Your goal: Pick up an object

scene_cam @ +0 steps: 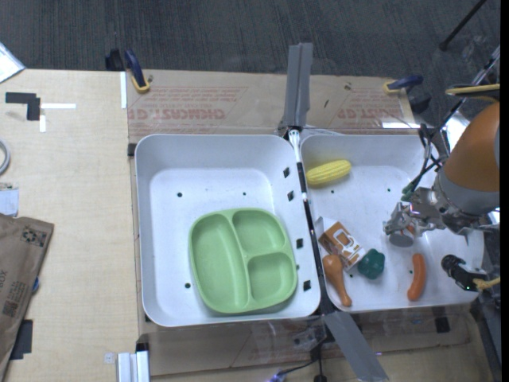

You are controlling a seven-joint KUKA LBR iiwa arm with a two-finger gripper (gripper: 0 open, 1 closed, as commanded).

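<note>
counter (71,134) carries two white bins. left bin (159,213) holds a green divided plate (238,259). right bin (374,185): corn cob (328,173), small box (342,243), green lump (371,264), two carrots (336,278) (416,277). your pincer (404,223) hangs low just above the right-hand carrot; can't tell its spread. that carrot looks light, smooth and likely slippery: take it across the middle.

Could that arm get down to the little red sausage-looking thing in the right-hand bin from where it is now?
Probably yes. The red sausage lies flat on the right bin's floor, apart from the green toy, nothing on top, and the gripper hangs just beside it.
</note>
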